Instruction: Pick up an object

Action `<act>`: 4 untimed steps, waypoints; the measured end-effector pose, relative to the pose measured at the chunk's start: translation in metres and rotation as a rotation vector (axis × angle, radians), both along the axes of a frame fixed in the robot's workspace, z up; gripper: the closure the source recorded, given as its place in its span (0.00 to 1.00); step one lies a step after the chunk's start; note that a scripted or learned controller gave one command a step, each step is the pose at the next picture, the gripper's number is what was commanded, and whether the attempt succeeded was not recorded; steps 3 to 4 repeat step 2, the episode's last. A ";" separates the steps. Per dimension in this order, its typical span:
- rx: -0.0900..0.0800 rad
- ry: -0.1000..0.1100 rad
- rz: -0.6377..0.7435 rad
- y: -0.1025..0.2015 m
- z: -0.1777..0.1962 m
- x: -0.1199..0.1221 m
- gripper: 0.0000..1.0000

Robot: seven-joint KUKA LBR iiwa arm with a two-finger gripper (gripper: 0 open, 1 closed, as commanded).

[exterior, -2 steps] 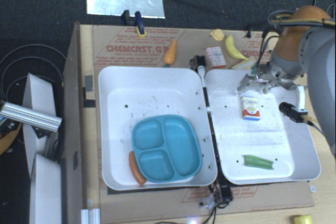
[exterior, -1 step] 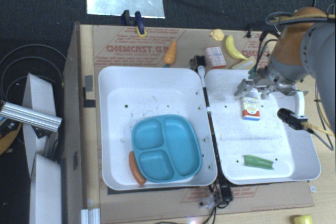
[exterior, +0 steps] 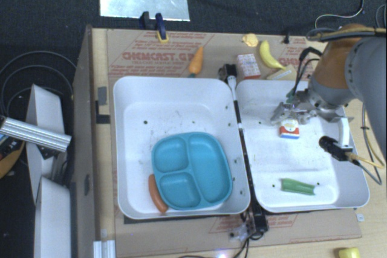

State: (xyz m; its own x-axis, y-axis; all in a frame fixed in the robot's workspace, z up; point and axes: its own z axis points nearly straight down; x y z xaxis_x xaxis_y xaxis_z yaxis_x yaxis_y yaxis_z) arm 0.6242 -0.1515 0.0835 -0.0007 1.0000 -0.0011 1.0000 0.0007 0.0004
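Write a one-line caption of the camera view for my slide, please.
The gripper hovers over a small carton in the right bin; a blue tray fills the left bin.

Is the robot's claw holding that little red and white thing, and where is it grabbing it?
It cannot be told. The claw sits right above the small red and white object in the right bin, but no grip shows.

Gripper (exterior: 294, 110) low in rt bin (exterior: 349, 196), just above small red/white/blue object (exterior: 290, 130). Green item (exterior: 298, 187) nr front. Left bin (exterior: 130, 148): blue tray (exterior: 191, 170), orange sausage (exterior: 156, 193).
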 end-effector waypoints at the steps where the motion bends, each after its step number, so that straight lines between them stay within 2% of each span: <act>1: -0.001 -0.004 0.004 0.000 0.012 0.002 1.00; 2: 0.003 -0.007 0.010 0.076 0.107 -0.017 1.00; 4: 0.003 -0.007 0.010 0.076 0.107 -0.017 1.00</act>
